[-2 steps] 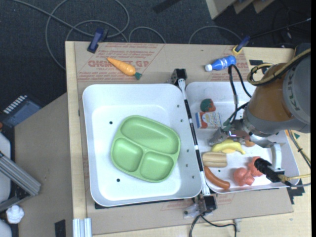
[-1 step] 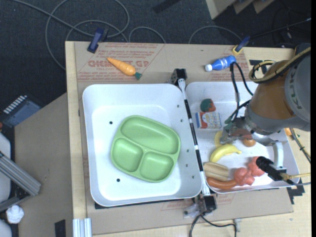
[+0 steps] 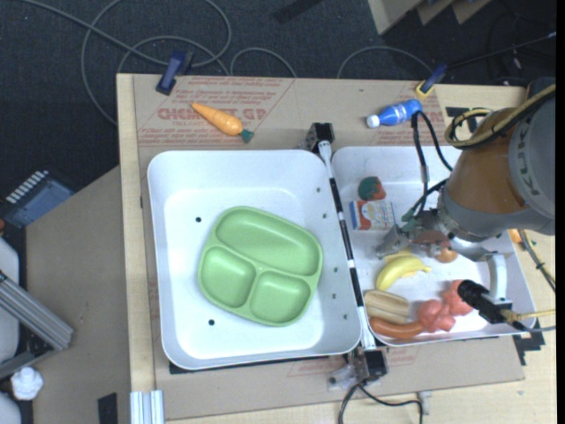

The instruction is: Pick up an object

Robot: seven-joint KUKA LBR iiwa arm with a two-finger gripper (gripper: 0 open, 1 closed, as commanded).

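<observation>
Objects for picking are found grouped in the right bin [image 3: 388,162], none of them seen between the fingers of the gripper [image 3: 408,234]. The bench [image 3: 132,148] is noted as the largest item, a tan board bearing two shallow white bins side by side. The left bin [image 3: 177,184] is occupied by a green divided tray [image 3: 259,266] with three compartments, lying flat near its middle. The arm [image 3: 499,179], grey with an orange band, is seen over the right side of the right bin, reaching in from the right. Its gripper is placed low over the bin's middle, just above a yellow banana [image 3: 400,270] and just right of a small white carton [image 3: 371,214]; whether the fingers are spread or closed cannot be told, the tips being blurred and cluttered. A hot dog in a bun [image 3: 391,314] is recorded at the near edge of the right bin, touching a pink, lumpy toy [image 3: 441,311] on its right. A strawberry [image 3: 371,187] lies just behind the carton. Outside the bins, an orange carrot [image 3: 221,119] lies on the bench behind the left bin, and a blue and white bottle [image 3: 395,114] lies on its side behind the right bin.
</observation>
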